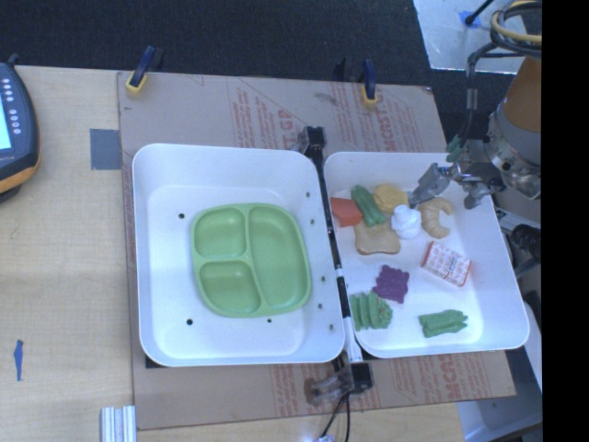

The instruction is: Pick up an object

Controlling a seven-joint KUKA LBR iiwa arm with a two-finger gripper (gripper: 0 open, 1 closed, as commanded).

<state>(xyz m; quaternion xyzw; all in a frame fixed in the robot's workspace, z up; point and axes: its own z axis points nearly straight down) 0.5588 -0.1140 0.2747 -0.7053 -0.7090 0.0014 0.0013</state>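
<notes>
I'm seeing the gripper point(448, 184) hovering, fingers apparently spread and holding nothing, over the right bin point(497, 325), just beside the white object point(406, 220) and yellow piece point(390, 196).

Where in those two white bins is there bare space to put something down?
Left bin: a bare white border all round the green divided plate. Right bin: bare floor along its right wall, beyond the red-and-white box. Crowded around the white piece, near the claw.
</notes>
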